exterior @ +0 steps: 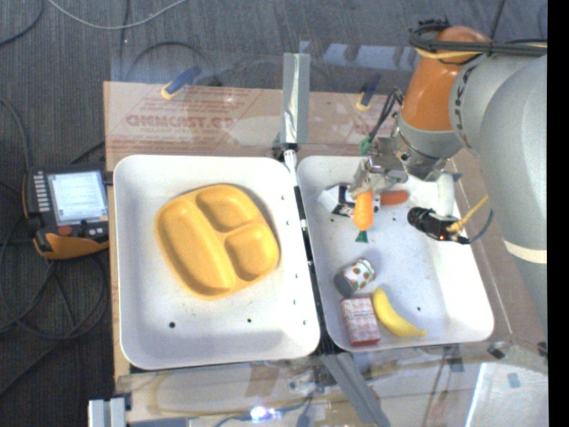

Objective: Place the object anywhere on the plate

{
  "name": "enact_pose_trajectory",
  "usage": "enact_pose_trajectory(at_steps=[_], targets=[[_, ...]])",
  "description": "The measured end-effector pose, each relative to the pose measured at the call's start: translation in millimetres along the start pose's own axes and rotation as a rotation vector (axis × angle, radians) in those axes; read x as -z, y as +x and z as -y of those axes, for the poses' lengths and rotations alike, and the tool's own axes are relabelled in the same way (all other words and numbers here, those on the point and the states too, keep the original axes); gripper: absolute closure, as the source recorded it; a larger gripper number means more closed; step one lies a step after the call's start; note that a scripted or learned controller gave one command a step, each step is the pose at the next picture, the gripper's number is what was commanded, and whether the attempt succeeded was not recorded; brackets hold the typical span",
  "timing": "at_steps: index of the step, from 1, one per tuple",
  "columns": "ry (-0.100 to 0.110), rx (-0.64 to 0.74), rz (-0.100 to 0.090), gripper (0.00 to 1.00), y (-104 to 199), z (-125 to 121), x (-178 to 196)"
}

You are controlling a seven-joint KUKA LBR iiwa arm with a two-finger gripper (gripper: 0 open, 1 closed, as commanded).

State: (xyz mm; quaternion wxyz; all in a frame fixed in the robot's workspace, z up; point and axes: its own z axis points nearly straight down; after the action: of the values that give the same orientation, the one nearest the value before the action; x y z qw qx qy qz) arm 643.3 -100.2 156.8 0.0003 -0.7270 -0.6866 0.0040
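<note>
Pincer [364, 205] clamped on upright carrot [363, 210], arm [444, 87] bent down over right bin [462, 283], plate [218, 238] well apart.

faint reddish print on the brown board [178, 123] behind the left bin, reads roughly "chemcast", rest too blurred, handheld pendant [69, 205] with lit screen left of bench, screen text too small to read, red box [360, 319] label unreadable

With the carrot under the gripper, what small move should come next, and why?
Probably lift straight up. The carrot hangs at the gripper above the right bin, while the yellow plate lies in the left bin, across the divider.
</note>
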Motion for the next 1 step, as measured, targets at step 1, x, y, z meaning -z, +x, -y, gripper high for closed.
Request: enact_pose_trajectory(at_steps=[1], targets=[[-0.005, 0.155, -0.003, 1.0, 60.1, -0.7, 26.7]])
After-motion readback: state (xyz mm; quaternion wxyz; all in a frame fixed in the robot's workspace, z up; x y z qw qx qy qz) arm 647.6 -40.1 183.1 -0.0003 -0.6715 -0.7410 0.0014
